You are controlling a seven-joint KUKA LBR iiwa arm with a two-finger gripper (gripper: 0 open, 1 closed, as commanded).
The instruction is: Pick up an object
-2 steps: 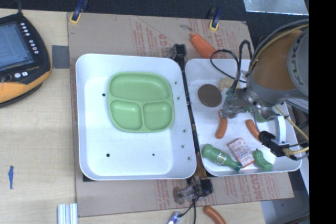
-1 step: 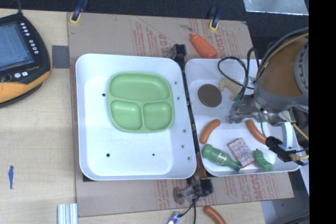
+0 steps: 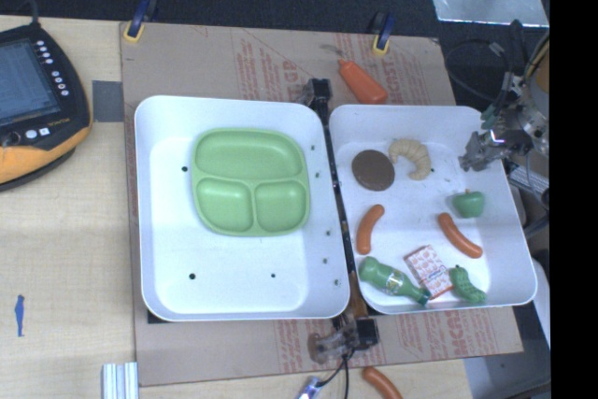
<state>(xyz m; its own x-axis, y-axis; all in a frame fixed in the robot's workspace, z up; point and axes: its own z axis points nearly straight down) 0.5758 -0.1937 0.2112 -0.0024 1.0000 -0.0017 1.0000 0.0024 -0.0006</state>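
Bench with two white bins, side by side | nearest target: green pepper [image 3: 468, 202] lay loose in right bin [image 3: 523, 238], near its right wall | gripper [image 3: 483, 148] hung just above it, over the rim; finger state could not be told | risk: descent might clip the wall or nudge the neighbouring orange sausage [image 3: 460, 235], causing a miss.

arm [image 3: 528, 107] cut off right, pendant [image 3: 33, 107] cropped left
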